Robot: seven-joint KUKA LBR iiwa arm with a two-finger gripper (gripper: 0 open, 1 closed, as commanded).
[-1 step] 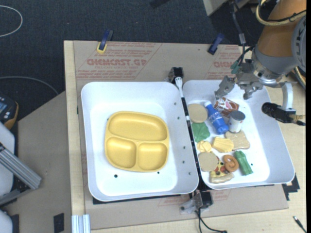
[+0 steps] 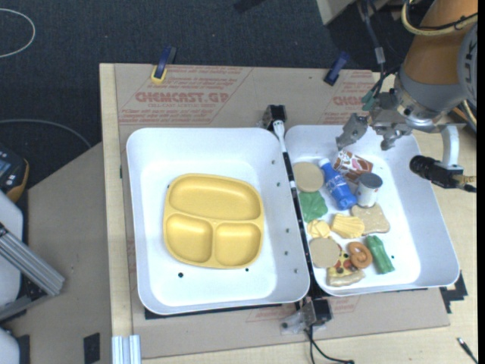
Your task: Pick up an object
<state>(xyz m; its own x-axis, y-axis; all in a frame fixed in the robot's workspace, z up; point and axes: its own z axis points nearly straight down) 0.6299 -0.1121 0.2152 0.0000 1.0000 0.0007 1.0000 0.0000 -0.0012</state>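
Two white bins [image 2: 144,203] share a cardboard-topped bench. My pincer [image 2: 371,131] hangs spread, pinching nothing, at twelve o'clock over the toy food [image 2: 345,218].

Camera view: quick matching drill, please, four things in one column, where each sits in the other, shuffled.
Things:
1. yellow tray
2. blue bottle
3. green pickle
4. gripper

Places:
A. near front of right bin
B. above back of right bin
C. left bin
D. middle of right bin, beside a grey can

Pairs: 1-C, 2-D, 3-A, 4-B
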